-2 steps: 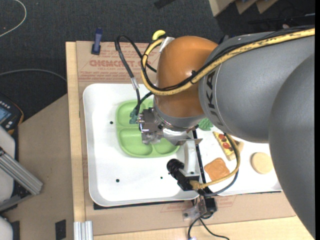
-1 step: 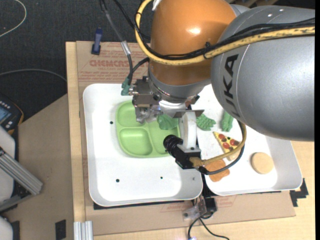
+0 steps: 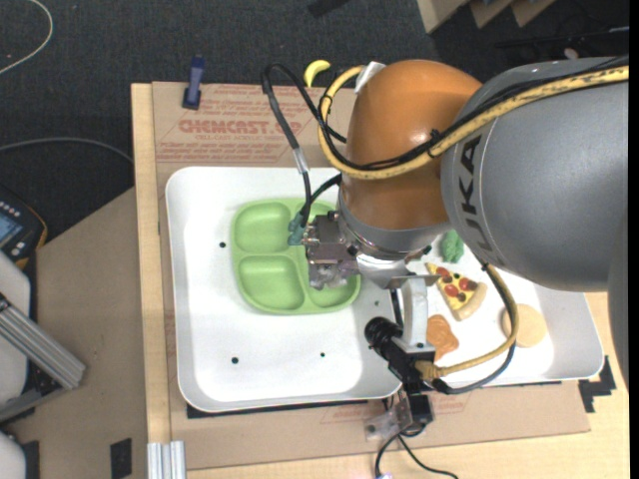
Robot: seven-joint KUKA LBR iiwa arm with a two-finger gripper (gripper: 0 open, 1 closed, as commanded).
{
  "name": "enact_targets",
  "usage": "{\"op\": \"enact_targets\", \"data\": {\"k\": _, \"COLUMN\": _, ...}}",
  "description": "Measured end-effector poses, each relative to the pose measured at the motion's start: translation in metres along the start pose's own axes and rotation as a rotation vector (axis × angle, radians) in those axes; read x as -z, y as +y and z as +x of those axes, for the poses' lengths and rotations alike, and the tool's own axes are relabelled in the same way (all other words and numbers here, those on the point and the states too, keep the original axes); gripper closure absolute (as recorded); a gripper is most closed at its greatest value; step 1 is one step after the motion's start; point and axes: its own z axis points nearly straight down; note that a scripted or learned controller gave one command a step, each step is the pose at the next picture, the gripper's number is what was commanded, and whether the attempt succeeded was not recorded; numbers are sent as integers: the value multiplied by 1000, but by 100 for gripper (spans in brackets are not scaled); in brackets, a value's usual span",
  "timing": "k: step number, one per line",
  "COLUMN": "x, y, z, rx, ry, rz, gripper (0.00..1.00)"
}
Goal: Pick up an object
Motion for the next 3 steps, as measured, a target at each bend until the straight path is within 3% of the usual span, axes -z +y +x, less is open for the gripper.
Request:
{"op": "enact_targets", "data": {"k": 1, "x": 174, "y": 1, "z": 24, "rx": 11, "ry": 13, "rz": -29, "gripper": 100}}
{"op": "enact_targets", "data": {"k": 2, "x": 101, "y": 0, "z": 5, "rx": 3, "ry": 1, "rz": -2, "gripper": 100}}
{"op": "enact_targets", "data": {"k": 3, "x": 28, "y": 1, "z": -84, "rx": -5, "ry": 0, "rz": 0, "gripper": 100}}
